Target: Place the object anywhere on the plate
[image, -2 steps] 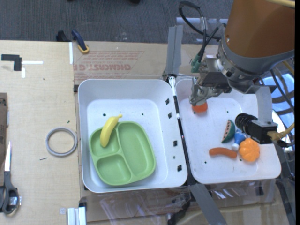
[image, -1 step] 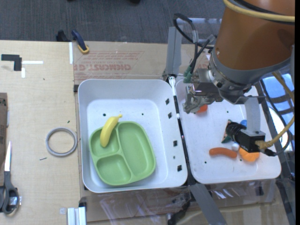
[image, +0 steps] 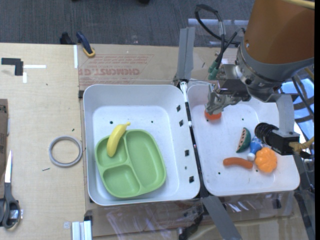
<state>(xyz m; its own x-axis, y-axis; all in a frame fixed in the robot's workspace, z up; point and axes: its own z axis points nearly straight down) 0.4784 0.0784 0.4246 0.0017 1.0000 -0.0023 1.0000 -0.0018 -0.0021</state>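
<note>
Gripper [image: 215, 107] low at right bin's [image: 280, 184] far-left corner, fingers closed on small orange-red object [image: 213, 115], gripped for transfer. Green plate [image: 142, 169] waits in left bin [image: 95, 149], banana [image: 116, 138] lying across its far-left rim

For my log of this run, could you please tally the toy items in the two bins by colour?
Yellow: 1, the banana on the plate
Orange: 2, the pumpkin and the carrot
Red and green: 1, the melon slice
Blue: 1, the blue toy
Red-orange: 1, the piece under the gripper
Total: 6
</note>
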